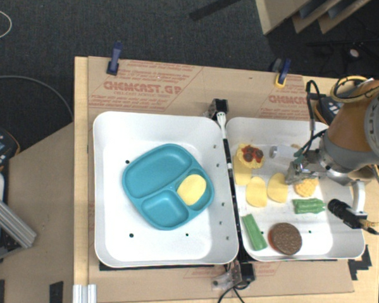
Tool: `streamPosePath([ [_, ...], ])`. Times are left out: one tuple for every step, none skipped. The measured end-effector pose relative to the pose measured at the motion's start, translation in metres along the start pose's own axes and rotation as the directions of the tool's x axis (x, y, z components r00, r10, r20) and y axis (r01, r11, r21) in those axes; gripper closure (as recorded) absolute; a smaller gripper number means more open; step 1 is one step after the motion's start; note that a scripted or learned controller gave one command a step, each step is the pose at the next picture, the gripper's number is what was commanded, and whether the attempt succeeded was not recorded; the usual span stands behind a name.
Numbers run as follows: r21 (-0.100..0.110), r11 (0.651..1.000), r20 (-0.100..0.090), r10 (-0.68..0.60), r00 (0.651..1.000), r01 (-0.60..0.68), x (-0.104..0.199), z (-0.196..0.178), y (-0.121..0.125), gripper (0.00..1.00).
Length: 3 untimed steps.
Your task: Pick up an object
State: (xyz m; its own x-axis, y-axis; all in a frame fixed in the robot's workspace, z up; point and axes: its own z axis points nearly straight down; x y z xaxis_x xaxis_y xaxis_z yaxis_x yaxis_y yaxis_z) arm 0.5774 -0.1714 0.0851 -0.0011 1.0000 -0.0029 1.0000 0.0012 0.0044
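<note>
My gripper (pixel 295 173) hangs low over the middle of the right bin (pixel 327 251), reaching in from the right. Just below it lie a pale yellow slice (pixel 277 189) and an orange-yellow corn-like piece (pixel 307 186). Whether it touches either one is unclear. A yellow piece with red topping (pixel 249 156) sits to its left, and a second pale yellow slice (pixel 257 193) lies farther down-left. Toward the front are a green block (pixel 308 206), a green stick (pixel 254 231) and a brown round cookie (pixel 285 238).
The left bin (pixel 109 226) holds a blue divided plate (pixel 156 174) with a yellow oval piece (pixel 191 189) in its right compartment. A black divider strip (pixel 229 175) runs between the two bins. Two blue clamps (pixel 114 58) grip the bench's far edge.
</note>
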Motion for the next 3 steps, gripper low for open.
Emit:
streamPosePath([
  [0.048,0.999,-0.037,-0.005,0.999,0.006,-0.046,-0.004,0.082,1.00],
  [0.013,1.000,-0.007,0.004,1.000,-0.004,-0.033,0.000,-0.024,1.00],
  [0.005,1.000,-0.007,-0.007,1.000,0.007,0.081,-0.001,-0.032,1.00],
])
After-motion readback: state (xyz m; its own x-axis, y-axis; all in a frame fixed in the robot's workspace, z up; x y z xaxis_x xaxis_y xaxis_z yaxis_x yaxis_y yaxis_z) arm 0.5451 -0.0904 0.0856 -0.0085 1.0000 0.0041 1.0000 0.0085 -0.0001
